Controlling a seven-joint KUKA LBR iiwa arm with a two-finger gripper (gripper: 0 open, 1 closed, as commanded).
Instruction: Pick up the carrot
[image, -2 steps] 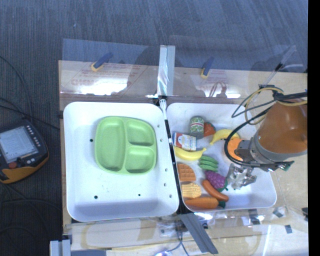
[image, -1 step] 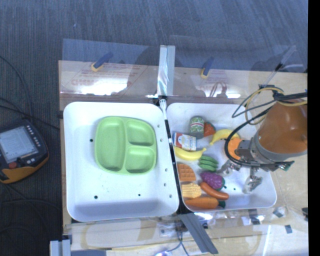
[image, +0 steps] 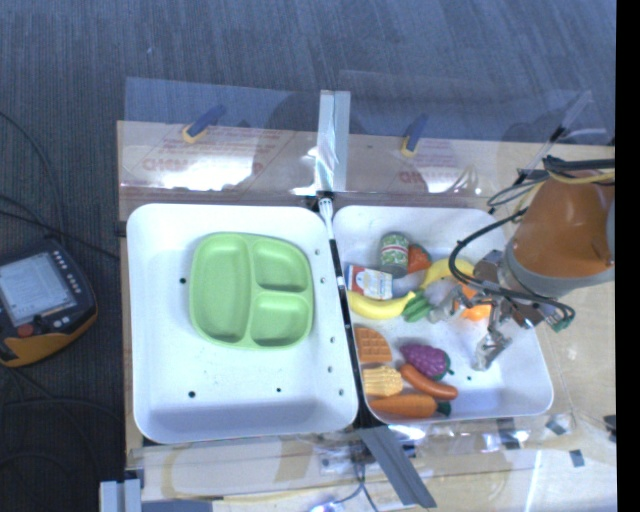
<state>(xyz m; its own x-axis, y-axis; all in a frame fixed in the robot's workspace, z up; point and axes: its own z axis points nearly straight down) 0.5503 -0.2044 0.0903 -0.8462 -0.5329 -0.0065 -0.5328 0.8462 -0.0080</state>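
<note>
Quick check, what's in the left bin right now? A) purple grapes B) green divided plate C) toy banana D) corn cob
B: the green divided plate lies alone in the left bin, while the banana, grapes and corn cob all sit in the right bin.

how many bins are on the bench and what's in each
2. The left bin holds a green divided plate. The right bin holds a pile of toy food, with the gripper over it; some pieces may be hidden.
</note>
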